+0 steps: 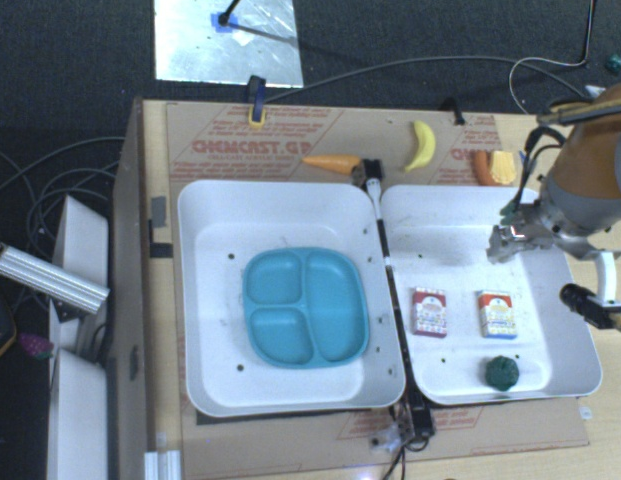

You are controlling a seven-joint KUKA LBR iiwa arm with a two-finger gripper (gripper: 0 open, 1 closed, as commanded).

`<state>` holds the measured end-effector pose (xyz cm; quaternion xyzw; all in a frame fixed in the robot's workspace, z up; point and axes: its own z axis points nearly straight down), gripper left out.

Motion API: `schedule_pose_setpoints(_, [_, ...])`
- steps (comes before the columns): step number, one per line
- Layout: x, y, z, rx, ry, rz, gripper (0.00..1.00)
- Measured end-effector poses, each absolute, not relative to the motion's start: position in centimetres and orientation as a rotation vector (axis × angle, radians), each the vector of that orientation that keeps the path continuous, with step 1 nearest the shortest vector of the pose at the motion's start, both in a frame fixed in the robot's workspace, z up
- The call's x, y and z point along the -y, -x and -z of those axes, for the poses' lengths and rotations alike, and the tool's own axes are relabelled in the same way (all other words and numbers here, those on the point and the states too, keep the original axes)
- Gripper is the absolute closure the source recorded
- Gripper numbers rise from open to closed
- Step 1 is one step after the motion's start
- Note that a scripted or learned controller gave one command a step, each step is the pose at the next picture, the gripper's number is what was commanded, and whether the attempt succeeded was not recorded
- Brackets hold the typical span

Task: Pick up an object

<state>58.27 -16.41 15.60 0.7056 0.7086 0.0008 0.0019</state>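
In the right bin [460, 218] lie three small things. A red and white box [428, 312] rests near the middle, with an orange and white box [497, 314] to its right. Toward the front edge sits a dark green round object [502, 371]. My gripper [507, 240] hangs over the right bin's back right part, above and behind the orange and white box and apart from it. I see nothing held in it. The grey arm with its orange band [590, 158] comes in from the right.
The left bin [210, 218] holds a blue divided plate [305, 305]. Behind the bins, on the cardboard, lie a banana [422, 145], a carrot [330, 163] and an orange object [493, 167]. A black divider clamp [371, 175] sits between the bins.
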Motion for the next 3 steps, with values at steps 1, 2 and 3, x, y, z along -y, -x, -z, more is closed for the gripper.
schedule_pose_setpoints(1, [19.9, -61.9, -20.8, -2.222, -2.214, -0.002, 1.0])
schedule_pose_setpoints(2, [18.9, -64.4, -20.9, -2.225, -2.214, -0.001, 1.0])
schedule_pose_setpoints(3, [11.1, -66.9, -19.3, -2.227, -2.213, -0.003, 1.0])
